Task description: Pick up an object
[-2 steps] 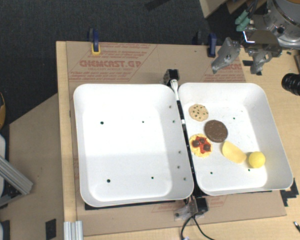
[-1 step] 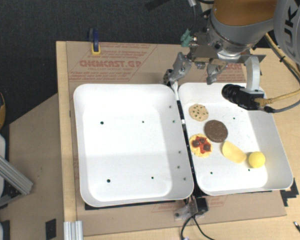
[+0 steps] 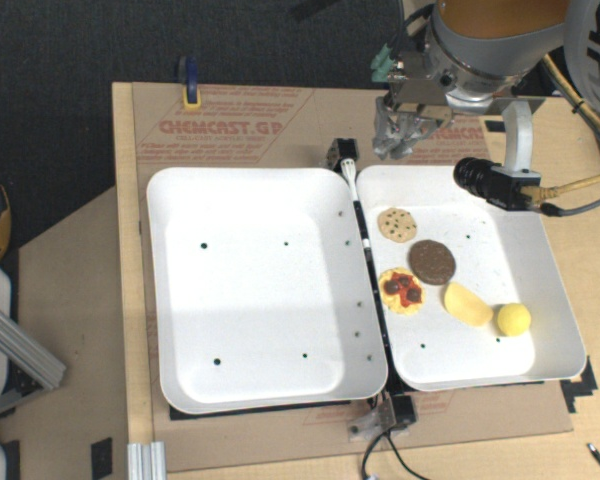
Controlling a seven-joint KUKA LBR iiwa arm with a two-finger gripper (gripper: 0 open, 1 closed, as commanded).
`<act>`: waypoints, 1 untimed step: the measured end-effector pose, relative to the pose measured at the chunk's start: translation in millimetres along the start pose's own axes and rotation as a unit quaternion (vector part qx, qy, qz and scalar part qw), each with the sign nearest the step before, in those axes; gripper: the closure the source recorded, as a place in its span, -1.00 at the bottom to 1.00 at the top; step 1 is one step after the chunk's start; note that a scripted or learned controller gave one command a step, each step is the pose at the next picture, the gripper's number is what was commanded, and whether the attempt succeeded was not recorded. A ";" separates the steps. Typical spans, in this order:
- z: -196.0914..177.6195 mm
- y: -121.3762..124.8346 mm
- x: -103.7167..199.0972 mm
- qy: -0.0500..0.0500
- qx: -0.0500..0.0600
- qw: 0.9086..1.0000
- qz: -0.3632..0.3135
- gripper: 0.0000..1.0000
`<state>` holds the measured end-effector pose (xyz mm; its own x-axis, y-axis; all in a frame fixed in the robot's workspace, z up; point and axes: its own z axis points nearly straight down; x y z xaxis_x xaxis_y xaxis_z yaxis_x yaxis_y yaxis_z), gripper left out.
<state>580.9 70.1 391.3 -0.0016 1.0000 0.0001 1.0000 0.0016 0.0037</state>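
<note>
The arm [image 3: 500, 18], grey with its orange band, entered from the upper right of the frame and hung above the far edge of the right bin [image 3: 540, 363]. The gripper [image 3: 400, 140] sat just past the bin's upper left corner, over the brown board [image 3: 250, 118] printed with red lettering, near the top of the black divider strip [image 3: 362, 238] between the bins. Whether its tips were spread or closed could not be told from this angle; nothing was seen between them. A black cylindrical fitting [image 3: 490, 183] on a cable lay over the upper rim of the right bin. All five objects lay in the right bin, left of centre to lower right: a chocolate-chip cookie [image 3: 397, 225] uppermost, a dark brown disc [image 3: 432, 262] just below and right of it, a small pizza-like piece with red topping [image 3: 402, 291] lower left of the disc, a pale yellow oblong piece [image 3: 467, 305] right of that, and a yellow lemon-like ball [image 3: 513, 319] just beside the oblong piece, nearest the lower right. The left bin [image 3: 180, 198] occupied the centre left of the frame. A blue-and-yellow clamp [image 3: 190, 83] stood at the board's upper left edge.
</note>
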 end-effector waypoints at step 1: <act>18.7 -16.6 67.7 0.001 0.004 1.000 -0.003 1.00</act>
